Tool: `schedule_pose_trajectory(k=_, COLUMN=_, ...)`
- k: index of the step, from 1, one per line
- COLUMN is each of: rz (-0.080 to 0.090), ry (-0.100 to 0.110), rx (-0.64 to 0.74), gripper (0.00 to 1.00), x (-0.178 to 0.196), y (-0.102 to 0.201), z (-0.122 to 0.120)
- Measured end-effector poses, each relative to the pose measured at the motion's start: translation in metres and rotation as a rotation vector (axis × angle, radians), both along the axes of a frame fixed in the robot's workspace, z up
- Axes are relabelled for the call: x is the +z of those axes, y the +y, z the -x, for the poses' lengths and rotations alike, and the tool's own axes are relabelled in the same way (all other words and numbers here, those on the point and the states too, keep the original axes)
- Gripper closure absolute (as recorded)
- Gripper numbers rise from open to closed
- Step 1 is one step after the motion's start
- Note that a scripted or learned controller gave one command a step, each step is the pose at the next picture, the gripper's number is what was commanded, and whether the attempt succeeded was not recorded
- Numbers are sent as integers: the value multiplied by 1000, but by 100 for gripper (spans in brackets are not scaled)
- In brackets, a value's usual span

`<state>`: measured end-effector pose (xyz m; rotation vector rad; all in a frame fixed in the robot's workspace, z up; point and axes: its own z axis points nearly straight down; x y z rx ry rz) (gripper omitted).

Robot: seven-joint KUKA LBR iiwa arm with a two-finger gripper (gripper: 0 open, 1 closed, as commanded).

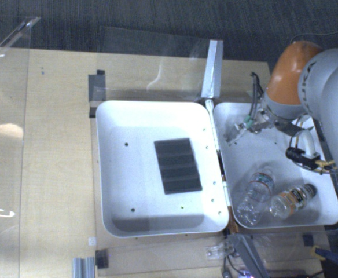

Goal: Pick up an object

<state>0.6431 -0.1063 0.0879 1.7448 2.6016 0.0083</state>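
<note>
A black ribbed rectangular pad [177, 165] lies flat in the middle of the left bin [117, 213]. In the right bin [331, 213], two clear plastic bottles rest on their sides near the front: one [254, 197] with a blue-tinted label, and one [293, 199] with a dark cap pointing right. My gripper [237, 131] hangs low over the back left part of the right bin, close to the wall between the bins. It is well apart from both bottles, and nothing shows in it.
The grey arm with its orange band [290, 68] covers the back right corner of the right bin. A metal post [212, 68] stands behind the gap between the bins. Clear plastic sheeting [7, 132] lies on the bench at the left.
</note>
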Motion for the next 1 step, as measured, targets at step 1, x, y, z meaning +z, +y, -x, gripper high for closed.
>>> schedule_pose_trajectory(k=1, rz=1, ry=4, rx=110, gripper=0, x=11, y=-41, z=57)
